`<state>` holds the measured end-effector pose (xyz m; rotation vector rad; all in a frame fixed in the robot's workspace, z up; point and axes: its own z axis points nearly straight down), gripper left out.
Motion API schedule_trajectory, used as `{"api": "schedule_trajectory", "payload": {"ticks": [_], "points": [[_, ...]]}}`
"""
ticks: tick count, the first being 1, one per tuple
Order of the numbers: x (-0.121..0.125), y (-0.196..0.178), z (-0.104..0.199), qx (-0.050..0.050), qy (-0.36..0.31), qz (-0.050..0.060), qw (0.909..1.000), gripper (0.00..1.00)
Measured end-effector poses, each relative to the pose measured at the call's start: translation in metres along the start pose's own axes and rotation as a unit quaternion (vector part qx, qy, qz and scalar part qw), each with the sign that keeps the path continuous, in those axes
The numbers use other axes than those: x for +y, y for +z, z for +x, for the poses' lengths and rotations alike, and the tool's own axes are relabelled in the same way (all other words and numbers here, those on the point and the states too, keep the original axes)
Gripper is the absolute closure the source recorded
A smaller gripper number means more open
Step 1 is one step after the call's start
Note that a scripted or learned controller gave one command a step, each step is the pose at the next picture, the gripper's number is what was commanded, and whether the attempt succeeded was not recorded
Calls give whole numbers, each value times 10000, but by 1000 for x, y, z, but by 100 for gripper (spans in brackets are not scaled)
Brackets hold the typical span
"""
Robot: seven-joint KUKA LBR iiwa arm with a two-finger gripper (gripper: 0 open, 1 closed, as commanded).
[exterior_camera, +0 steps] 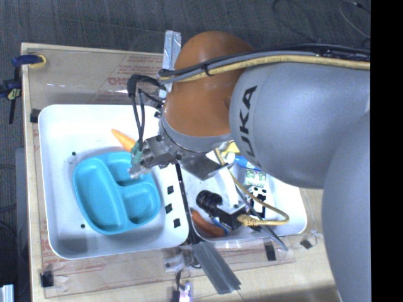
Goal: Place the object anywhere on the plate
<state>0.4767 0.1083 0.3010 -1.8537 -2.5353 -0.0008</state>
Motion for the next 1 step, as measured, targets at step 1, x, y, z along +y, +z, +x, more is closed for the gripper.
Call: {"api": "schedule_trajectory", "payload": {"ticks": [1], "points": [[58,-9,18,-4,131,23,9999,100]]}}
